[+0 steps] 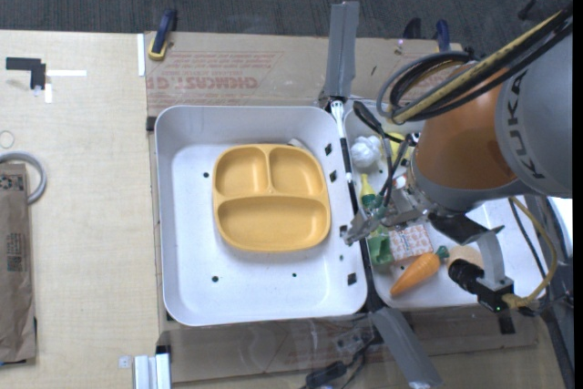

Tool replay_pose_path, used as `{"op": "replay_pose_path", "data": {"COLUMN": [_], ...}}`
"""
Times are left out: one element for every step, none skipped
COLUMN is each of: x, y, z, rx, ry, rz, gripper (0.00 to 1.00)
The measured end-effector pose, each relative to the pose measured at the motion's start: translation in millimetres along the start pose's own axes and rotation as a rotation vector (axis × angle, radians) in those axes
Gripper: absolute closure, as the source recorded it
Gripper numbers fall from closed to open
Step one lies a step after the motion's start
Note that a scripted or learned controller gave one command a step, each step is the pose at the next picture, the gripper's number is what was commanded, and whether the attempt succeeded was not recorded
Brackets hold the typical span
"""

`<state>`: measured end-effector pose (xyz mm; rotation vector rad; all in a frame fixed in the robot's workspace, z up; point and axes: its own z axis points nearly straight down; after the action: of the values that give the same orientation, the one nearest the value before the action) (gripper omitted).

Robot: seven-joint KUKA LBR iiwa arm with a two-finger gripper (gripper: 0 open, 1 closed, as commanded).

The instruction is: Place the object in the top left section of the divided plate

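Observation:
A yellow divided plate (pixel 271 197) lies in the left white bin (pixel 182 223), with two small sections at the back and one large one in front. My gripper (pixel 372 223) is low in the right bin (pixel 483 223), at its left wall, over a clutter of items. Around it lie an orange carrot (pixel 416 272), a patterned card or packet (pixel 405 242), a white crumpled piece (pixel 365 151) and a yellow-green item (pixel 369 195). The arm's orange band (pixel 460 141) hides much of the right bin. Nothing visible sits in the plate's sections.
A central divider wall with clips (pixel 351 196) separates the two bins. Cables (pixel 428 91) loop above the wrist. A cardboard sheet (pixel 237 73) lies behind the bins, a blue-yellow clamp (pixel 163 34) at its corner. A brown bag (pixel 14 260) rests at the far left.

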<state>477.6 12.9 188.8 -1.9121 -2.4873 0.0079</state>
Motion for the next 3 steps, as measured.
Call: {"op": "replay_pose_path", "data": {"x": [44.6, 49.8, 47.2], "y": [13.9, 16.1, 40.1], "z": [35.9, 40.5, 57.6], "rx": [-0.003, 0.0, -0.008], "ry": [-0.014, -0.026, -0.04], "rz": [-0.064, -0.084, 0.027], "gripper": [0.0, 0.0, 0.0]}}
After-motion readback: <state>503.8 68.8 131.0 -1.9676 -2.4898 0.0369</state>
